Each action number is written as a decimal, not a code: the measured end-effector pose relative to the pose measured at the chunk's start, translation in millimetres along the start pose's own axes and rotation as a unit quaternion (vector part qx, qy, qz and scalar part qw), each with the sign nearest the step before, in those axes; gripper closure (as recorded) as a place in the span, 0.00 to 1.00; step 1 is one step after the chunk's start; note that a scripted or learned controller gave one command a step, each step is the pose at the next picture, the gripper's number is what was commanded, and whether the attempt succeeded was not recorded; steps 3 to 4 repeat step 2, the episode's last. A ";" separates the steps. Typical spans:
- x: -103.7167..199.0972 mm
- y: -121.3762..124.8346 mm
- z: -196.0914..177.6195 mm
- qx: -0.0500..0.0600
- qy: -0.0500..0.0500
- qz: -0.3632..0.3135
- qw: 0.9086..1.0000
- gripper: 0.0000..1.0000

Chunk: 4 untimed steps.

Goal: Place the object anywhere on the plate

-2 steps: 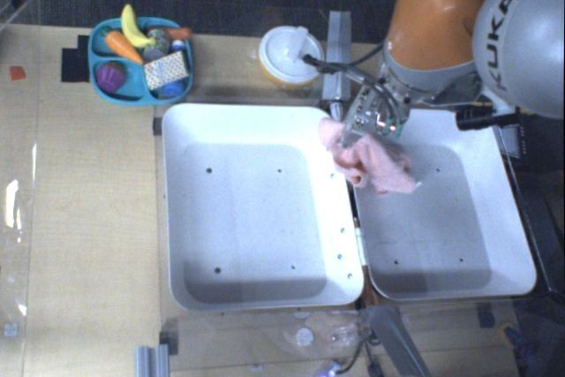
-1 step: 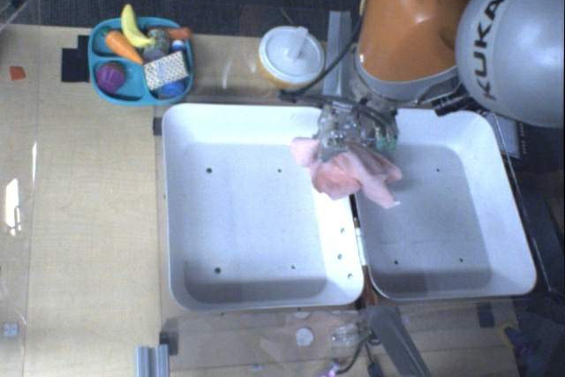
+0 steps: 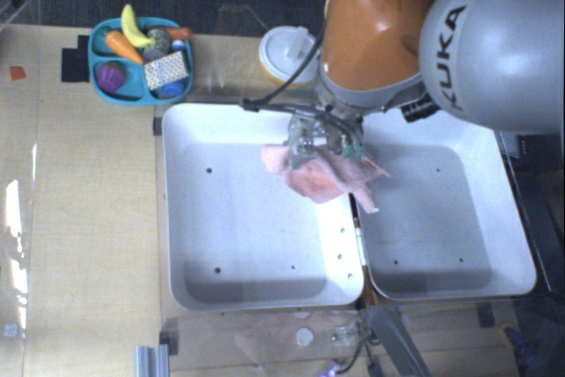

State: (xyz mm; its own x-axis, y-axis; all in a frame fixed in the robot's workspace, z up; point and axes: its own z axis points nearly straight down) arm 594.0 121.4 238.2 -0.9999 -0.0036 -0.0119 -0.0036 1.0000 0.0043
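Note:
A crumpled pink cloth [image 3: 320, 181] hangs over the right part of the left bin [image 3: 238, 225], with one corner reaching across the rim between the two bins. My gripper [image 3: 325, 150] stands directly above it, fingers pointing down and closed on the cloth's top edge. The big orange and grey wrist hides most of the hand. The blue divided plate [image 3: 124, 97] lies on the bench at the far left, beyond the left bin's back corner. It carries a toy banana, a carrot, a purple piece and a patterned block.
The right bin [image 3: 441, 216] lies beneath the arm. A white cup with a yellowish rim [image 3: 284, 53] stands behind the left bin, between the plate and the arm. A black cable runs from the wrist toward the cup. Wooden bench top stretches to the left.

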 end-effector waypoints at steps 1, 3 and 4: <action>28.8 40.7 10.0 0.000 0.002 0.001 1.000 1.00; 28.6 40.4 9.7 0.000 0.001 0.001 1.000 0.00; 28.6 40.4 9.7 0.000 0.001 0.001 1.000 0.00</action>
